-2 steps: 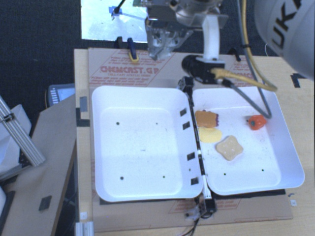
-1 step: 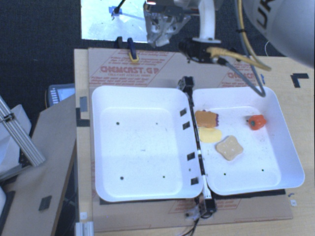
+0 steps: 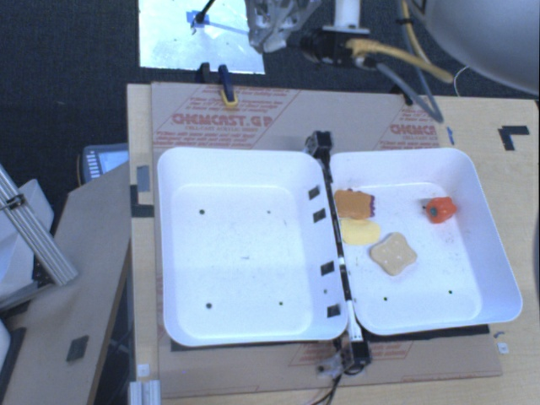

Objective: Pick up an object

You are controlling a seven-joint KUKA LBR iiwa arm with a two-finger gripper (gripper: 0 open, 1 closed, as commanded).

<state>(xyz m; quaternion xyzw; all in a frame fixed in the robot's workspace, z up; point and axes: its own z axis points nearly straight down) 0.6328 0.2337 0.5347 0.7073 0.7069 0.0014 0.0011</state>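
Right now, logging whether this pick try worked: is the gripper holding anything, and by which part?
Nothing is held. The gripper hangs high above the bench with nothing between its fingers; the toys lie in the right bin.

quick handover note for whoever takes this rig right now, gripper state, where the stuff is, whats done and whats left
Gripper: raised beyond the far edge of the bins, nothing between its fingers; open or shut unclear.
Right bin: orange-brown piece, yellow piece and tan slice clustered near the divider; red-orange item apart, toward the far right.
Done: no pick yet.
Left: descend into the right bin, grasp one object, lift.
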